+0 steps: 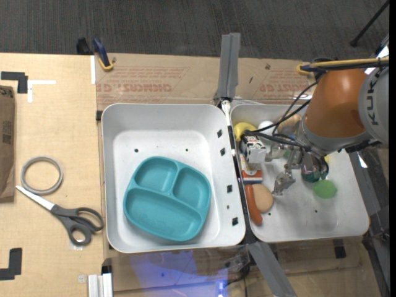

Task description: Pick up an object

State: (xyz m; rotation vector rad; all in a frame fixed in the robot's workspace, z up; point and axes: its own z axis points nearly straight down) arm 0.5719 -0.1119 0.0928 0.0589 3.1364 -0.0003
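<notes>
Camera view shows my two-finger pincer [283, 184] hanging open and empty inside the right shallow white bin [346, 228], beside the beige egg-shaped object [263, 199], so lifting anything is not yet done.

Arm [337, 104] from right — gripper [286, 179] lowered

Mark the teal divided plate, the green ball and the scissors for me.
teal divided plate [167, 198]: camera view, on the ridge between its compartments.
green ball [325, 189]: camera view, on its top surface.
scissors [79, 223]: camera view, on the grey handle loops.
</notes>
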